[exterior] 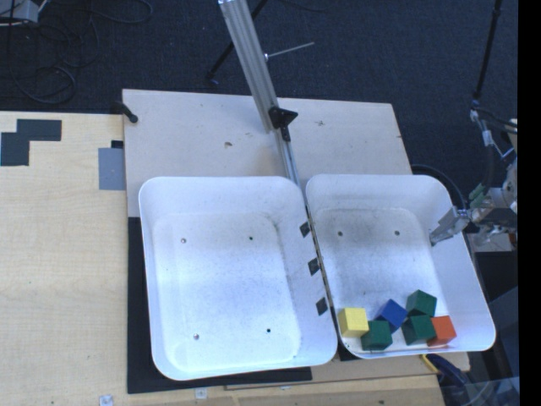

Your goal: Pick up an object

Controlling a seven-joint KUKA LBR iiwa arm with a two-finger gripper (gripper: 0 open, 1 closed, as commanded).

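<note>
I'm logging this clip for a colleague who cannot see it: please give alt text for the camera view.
The gripper hangs at the right bin's right rim, apart from a cluster of small blocks in its near corner: a yellow block, a blue block, an orange block and three green ones. The left bin lies beside it on the bench.

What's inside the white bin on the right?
The right bin holds small blocks huddled at its near edge: yellow block, blue block, orange block and three green ones. Anything beneath them is hidden.
</note>
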